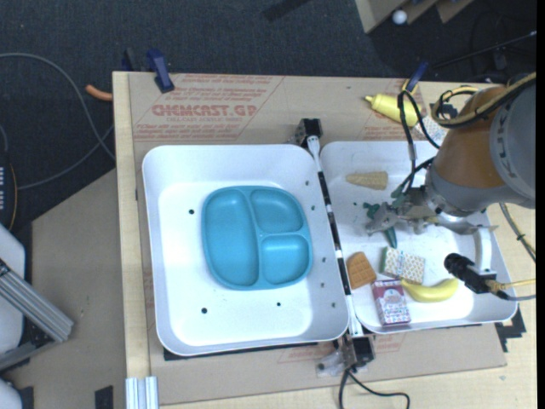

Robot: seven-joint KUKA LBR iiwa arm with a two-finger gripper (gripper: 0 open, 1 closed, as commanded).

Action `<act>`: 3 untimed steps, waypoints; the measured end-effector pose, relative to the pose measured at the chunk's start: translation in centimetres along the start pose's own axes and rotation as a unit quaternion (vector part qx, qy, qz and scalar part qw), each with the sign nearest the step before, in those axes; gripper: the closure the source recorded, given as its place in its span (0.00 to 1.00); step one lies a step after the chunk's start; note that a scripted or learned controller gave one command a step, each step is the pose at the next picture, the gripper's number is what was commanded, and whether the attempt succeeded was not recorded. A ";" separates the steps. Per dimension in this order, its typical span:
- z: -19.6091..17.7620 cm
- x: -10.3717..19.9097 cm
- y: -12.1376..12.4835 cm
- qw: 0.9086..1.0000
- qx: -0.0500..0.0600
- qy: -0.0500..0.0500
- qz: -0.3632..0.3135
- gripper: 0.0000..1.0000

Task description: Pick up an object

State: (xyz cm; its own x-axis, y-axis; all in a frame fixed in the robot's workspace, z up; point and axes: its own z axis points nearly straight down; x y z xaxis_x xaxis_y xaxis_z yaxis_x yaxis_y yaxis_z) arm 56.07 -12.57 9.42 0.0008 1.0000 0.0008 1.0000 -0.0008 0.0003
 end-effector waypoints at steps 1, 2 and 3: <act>1.0 2.6 2.3 1.000 -0.001 0.000 -0.001 0.00; 0.0 2.6 2.3 1.000 -0.001 -0.001 -0.001 1.00; -9.1 8.4 0.3 1.000 -0.001 0.000 -0.001 1.00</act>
